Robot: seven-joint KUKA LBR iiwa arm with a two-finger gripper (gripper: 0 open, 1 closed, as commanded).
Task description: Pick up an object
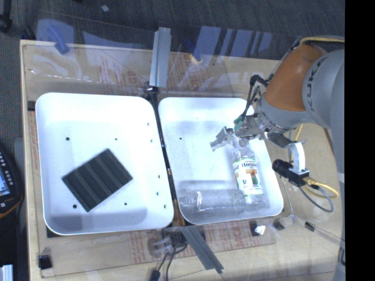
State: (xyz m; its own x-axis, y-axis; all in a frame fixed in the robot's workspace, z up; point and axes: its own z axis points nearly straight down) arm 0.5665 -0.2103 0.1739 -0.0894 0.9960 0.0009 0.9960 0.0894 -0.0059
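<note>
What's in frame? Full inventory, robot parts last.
bins: 2, white, side by side on the bench; left bin, right bin
ridged slab: 1, dark grey, left bin, lying flat
labelled bottle: 1, clear with white label, right bin near its right wall
clear bottle: 1, transparent, lying along the right bin's near edge
arm: 1, grey with orange band, from the right
claw: 1, grey, over the right bin beside the labelled bottle's top

Arm [304, 86] cut off right; tool [225, 138] fingers indistinct.
</note>
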